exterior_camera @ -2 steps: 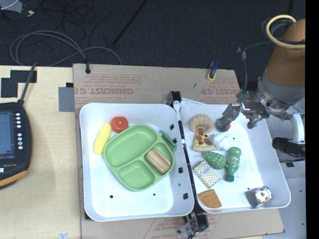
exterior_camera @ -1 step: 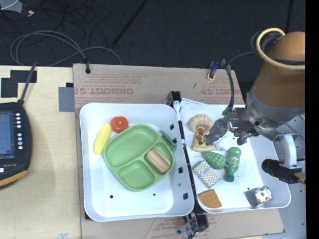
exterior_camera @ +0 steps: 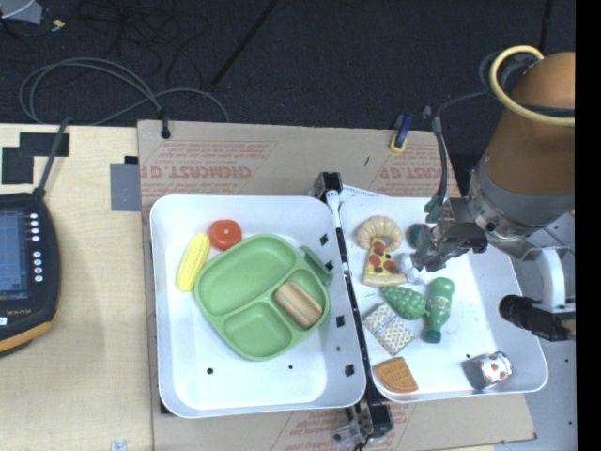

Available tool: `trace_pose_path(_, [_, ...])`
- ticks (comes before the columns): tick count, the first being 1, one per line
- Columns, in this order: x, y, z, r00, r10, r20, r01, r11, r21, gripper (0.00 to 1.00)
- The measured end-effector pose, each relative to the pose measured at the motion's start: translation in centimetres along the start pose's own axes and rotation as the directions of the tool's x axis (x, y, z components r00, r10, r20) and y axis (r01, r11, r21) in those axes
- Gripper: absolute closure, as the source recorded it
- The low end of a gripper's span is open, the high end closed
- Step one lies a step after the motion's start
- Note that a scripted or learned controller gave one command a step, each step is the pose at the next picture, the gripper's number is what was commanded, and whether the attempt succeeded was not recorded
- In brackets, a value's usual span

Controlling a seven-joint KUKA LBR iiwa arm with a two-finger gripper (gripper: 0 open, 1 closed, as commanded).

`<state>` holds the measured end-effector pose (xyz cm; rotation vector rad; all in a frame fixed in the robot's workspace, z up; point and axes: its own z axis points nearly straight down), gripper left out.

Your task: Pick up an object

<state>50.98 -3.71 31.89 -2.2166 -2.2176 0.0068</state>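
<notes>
Toys lie scattered across the right bin (exterior_camera: 526, 369), at the right centre of the frame. A croissant (exterior_camera: 379, 227) sits near the bin's upper left corner with a pizza slice (exterior_camera: 381, 261) just below it. Lower down come a bumpy green piece (exterior_camera: 404, 301), a green bottle (exterior_camera: 437, 308) beside it, a checked packet (exterior_camera: 388, 327) and an orange cracker (exterior_camera: 397, 375) near the bottom edge. A small red and white can (exterior_camera: 492, 369) rests apart in the lower right corner.

The gripper (exterior_camera: 424, 252) hangs over the upper middle of that bin, just right of the pizza slice and just above the green bottle. It is dark and crowded against the toys, so I cannot tell how it is set, and nothing is visibly caught in it. The arm (exterior_camera: 531, 148) comes in from the upper right.

In the left bin (exterior_camera: 178, 365) a green divided tray (exterior_camera: 258, 294) holds a bread roll (exterior_camera: 299, 302) in its right compartment. A yellow corn cob (exterior_camera: 192, 260) and a red tomato (exterior_camera: 224, 233) lie at the tray's upper left.
</notes>
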Motion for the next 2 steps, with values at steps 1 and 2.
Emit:
trace_pose_path(1, [6.0,-3.5,-8.6,1.0,-0.007,-0.001,0.007,1.0,-0.014,1.0])
trace_pose_path(2, [16.3,-3.5,-12.0,1.0,-0.011,-0.001,0.011,1.0,-0.008,1.0])
